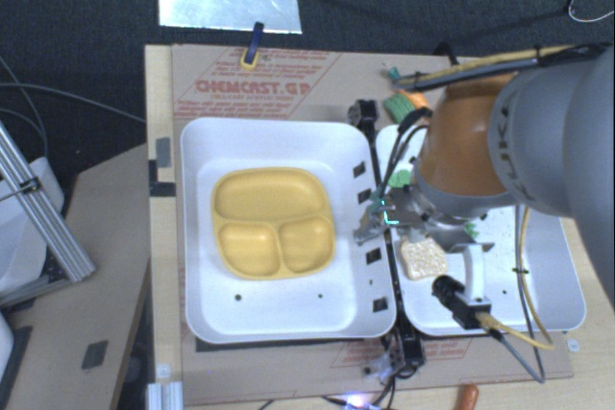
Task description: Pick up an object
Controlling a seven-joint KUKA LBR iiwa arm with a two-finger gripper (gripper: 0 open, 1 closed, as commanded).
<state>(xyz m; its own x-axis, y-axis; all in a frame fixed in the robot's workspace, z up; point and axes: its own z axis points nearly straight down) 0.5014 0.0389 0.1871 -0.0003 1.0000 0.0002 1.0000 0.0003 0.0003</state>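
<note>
The grey arm with its orange band [461, 144] hangs low over the right bin [559, 302] and hides most of it. My gripper [381, 224] sits at that bin's left wall, close to the divide between the two bins. A small beige, bumpy block [423, 257] lies in the right bin just right of and below the gripper, partly under the wrist. A bit of a green object [470, 229] peeks out beside the wrist. Nothing shows as held.
The left bin [204, 307] holds a yellow three-part plate [273, 221]. Black clips [377, 304] line the seam between the bins. A green and orange object [404, 101] lies behind the right bin. A yellow cable [524, 326] loops over the right bin's front.
</note>
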